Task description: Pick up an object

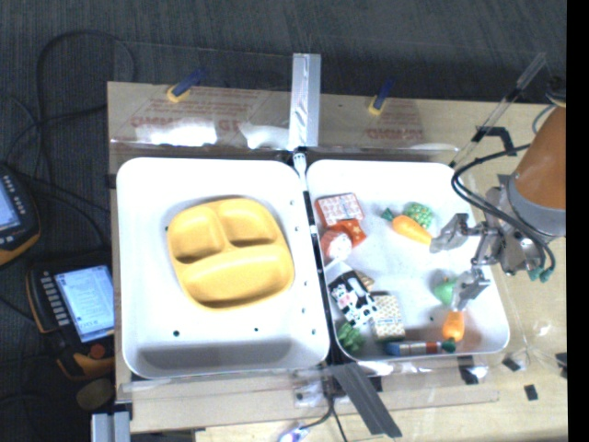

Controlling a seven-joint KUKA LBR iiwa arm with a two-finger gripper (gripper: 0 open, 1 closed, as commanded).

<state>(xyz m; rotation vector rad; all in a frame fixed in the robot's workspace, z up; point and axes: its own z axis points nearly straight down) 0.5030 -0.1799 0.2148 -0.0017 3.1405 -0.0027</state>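
I see the bench [138, 118] carrying two white bins: the left bin [138, 247] by its left edge, the right bin [492, 325] touching it, toward the right edge.

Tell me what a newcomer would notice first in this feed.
The yellow divided tray stands out most, lying alone in the left bin. Next comes the clutter of small toys in the right bin: a carrot near the top, a black-and-white cow-patterned toy by the divider, a marker along the bottom. The tool hangs open over that bin's right side, holding nothing.
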